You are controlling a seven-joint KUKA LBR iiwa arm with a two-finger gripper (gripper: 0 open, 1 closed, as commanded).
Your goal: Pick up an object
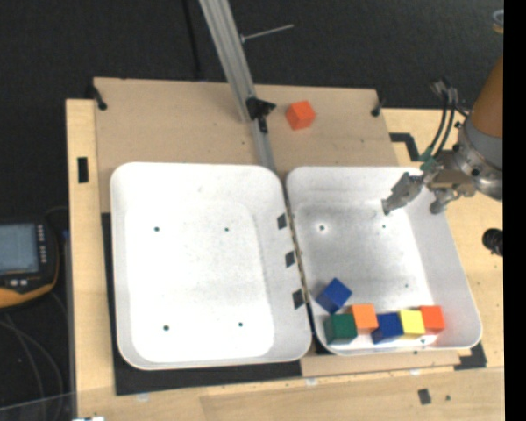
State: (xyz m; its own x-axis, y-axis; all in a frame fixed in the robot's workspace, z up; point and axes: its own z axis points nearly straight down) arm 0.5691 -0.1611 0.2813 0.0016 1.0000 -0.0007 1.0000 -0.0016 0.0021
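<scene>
We look down on a wooden bench (pixel 202 121) carrying two shallow white bins side by side. The left bin (pixel 197 261) holds nothing we can make out beyond a few dark dots on its floor. The right bin (pixel 377 235) has all its blocks gathered along the near edge: a dark blue cube (pixel 334 294) sitting slightly apart, then a row of green cube (pixel 340 326), orange cube (pixel 365 317), blue cube (pixel 387 325), yellow cube (pixel 411 322) and red-orange cube (pixel 432 317). Another orange cube (pixel 300 115) lies on the bench beyond the bins. The arm's gripper (pixel 416 193) hangs over the right bin's far right corner, well apart from the row; its two fingers look spread, with nothing between them. We judge the task barely begun: no object is grasped, and approach, closing and lifting all remain.
</scene>
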